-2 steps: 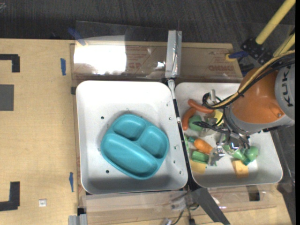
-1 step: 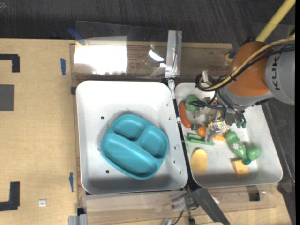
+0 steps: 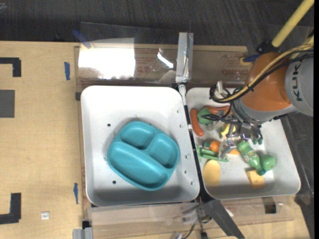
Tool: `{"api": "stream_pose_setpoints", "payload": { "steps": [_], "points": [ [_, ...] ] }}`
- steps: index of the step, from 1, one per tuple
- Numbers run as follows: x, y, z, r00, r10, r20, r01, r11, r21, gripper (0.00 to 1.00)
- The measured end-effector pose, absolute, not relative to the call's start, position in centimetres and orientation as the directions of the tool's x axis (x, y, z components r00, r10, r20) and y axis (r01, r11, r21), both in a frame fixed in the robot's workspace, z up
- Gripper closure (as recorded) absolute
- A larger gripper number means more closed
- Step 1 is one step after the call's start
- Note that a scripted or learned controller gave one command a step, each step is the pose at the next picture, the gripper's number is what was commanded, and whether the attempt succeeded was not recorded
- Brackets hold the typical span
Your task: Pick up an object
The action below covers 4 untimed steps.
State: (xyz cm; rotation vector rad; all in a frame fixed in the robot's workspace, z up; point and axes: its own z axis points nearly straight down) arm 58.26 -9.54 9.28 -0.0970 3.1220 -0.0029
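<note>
- Presently, the arm [image 3: 271, 86], grey with an orange band, reaches in from the right and hangs over the far part of the right bin [image 3: 291, 183].
- Pincer [image 3: 233, 139]: low among the clutter, near the bin's middle; whether it is released, clenched or grasping anything cannot be told, since cables and small items crowd it.
- Task's things: a heap of small toy foods in the right bin. Listed: an orange-red long piece [image 3: 196, 122] against the left wall; green pieces [image 3: 254, 156] just right of the pincer; a yellow-orange rounded piece [image 3: 212, 172] on the near side; a tan block [image 3: 256, 179] near the near-right corner.
- Left bin [image 3: 94, 108]: holds a teal divided tray [image 3: 143, 154], well apart from the pincer.
- Risks, as judged: items touch or overlap, so a closing pincer may nip two at once or push one aside; rounded pieces may slip out; dangling cables may snag.
- Edges and room: the shared wall between bins lies close on the left; open floor shows along the right bin's near and right sides.
</note>
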Motion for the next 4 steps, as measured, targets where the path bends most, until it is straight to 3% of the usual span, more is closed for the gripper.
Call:
{"api": "stream_pose_setpoints", "payload": {
  "steps": [1,2,3,4],
  "points": [
    [54.6,-9.7,9.3,-1.0,0.018,-0.019,0.018,1.0,-0.001,0.0],
    [62.4,-9.6,9.2,-0.996,-0.093,-0.01,-0.093,0.996,-0.003,0.0],
    [54.2,-10.0,9.2,-0.998,-0.061,-0.014,-0.061,0.998,-0.002,0.0],
    [54.5,-9.5,9.3,-0.997,-0.078,-0.016,-0.078,0.997,-0.005,0.0]
  ]
}}
